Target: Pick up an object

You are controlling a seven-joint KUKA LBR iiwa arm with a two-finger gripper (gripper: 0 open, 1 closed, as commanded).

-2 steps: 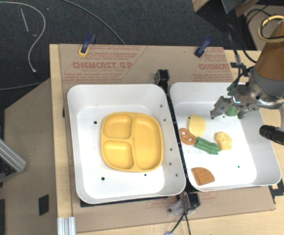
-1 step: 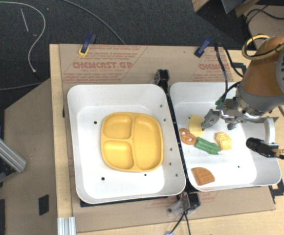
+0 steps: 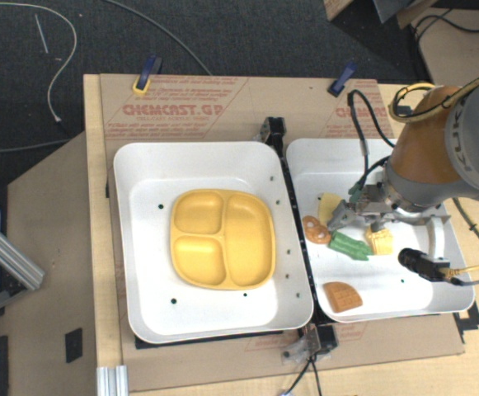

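Nearest the lower edge of the frame, a brown bread-like piece (image 3: 341, 296) lies in the right bin (image 3: 437, 302). Just above it a green item (image 3: 349, 246) sits between an orange ring-shaped piece (image 3: 315, 228) and a small yellow block (image 3: 379, 241). The end effector (image 3: 361, 216) hangs right over these, and I cannot tell how its grip stands. To the left, a yellow divided plate (image 3: 223, 239) fills the middle of the left bin (image 3: 140, 180). Two blue clamps (image 3: 147, 73) pinch the bench's cardboard at the top.

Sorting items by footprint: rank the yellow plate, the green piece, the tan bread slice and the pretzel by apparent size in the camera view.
1. yellow plate
2. green piece
3. tan bread slice, close to the green piece, so unsure
4. pretzel, smallest
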